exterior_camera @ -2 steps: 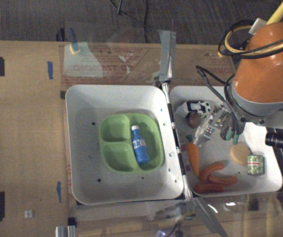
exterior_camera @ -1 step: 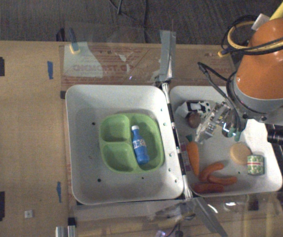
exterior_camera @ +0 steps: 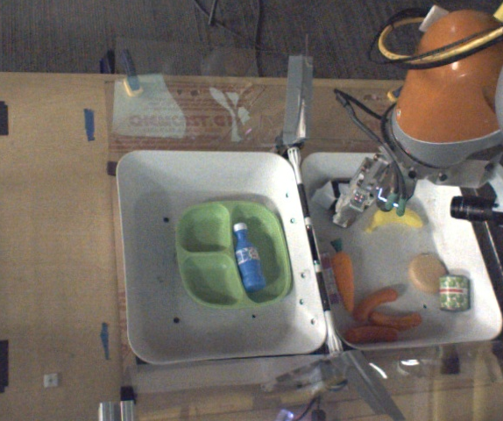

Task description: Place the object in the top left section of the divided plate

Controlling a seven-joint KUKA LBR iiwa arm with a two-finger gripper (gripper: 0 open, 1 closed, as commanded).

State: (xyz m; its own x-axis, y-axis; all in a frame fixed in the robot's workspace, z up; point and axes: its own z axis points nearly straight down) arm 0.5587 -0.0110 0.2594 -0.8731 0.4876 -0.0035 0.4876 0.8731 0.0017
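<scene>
Gripper hangs over the far-left part of the right bin, nothing visible between its fingers; can't tell if they're apart or together. Yellow banana-like object lies just right of it on the bin floor. Nearer in the same bin: carrot along the left wall, two red sausages at the near side, round tan biscuit, small green-labelled can just right of the biscuit. Left bin holds the green divided plate. Blue bottle lies in the plate's long right section, white cap pointing far.
</scene>
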